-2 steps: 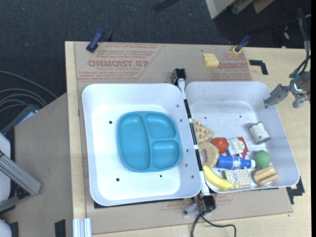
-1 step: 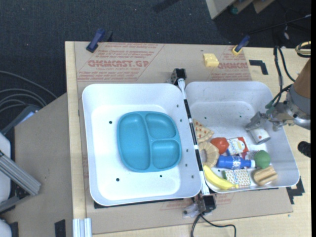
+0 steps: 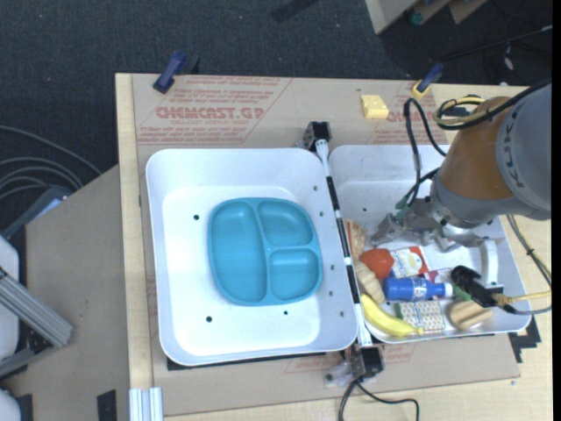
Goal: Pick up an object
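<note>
a dark carpeted floor surrounds the surface, a brown board printed with red lettering, and two white bins sit on it side by side.

nearest the camera, along the front of the right bin, lies the clutter: a banana curved against the front left corner, a foil blister pack beside it, and a tan piece toward the right. just behind these a blue bottle with a white cap lies on its side, and behind that a red object rests next to a small printed packet.

the bottle looks like the best pick: probably light, rigid plastic, round and somewhat slick, so it may roll; i would close across the middle of its barrel, square to its length. the banana is soft and would bruise, the blister pack flat and hard to get under.

farther back the gripper hangs low over the bin, just behind the red object; whether it is apart or together i cannot tell. the left bin carries a blue divided plate. a yellow block lies on the board beyond.
</note>
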`<state>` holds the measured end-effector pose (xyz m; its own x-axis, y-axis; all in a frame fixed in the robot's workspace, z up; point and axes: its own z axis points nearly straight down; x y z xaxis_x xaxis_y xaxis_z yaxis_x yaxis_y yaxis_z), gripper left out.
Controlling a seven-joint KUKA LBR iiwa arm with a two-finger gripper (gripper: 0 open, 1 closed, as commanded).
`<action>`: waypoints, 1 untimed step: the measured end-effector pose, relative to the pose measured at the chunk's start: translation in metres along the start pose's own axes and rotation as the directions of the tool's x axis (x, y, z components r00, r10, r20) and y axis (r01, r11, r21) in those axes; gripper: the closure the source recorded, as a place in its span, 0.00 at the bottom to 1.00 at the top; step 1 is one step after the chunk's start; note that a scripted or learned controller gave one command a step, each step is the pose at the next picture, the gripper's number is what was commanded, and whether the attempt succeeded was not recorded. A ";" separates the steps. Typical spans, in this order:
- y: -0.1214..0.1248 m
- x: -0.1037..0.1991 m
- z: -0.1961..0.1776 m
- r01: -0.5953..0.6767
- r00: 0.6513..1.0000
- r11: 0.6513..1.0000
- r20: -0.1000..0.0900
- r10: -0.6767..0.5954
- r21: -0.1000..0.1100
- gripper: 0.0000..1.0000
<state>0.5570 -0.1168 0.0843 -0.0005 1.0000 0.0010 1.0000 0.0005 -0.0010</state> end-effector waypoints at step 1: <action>0.000 0.000 -0.010 -0.001 1.000 1.000 0.001 0.001 -0.002 1.00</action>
<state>0.5574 -0.1173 0.0944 0.0005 1.0000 0.0003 1.0000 -0.0005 0.0008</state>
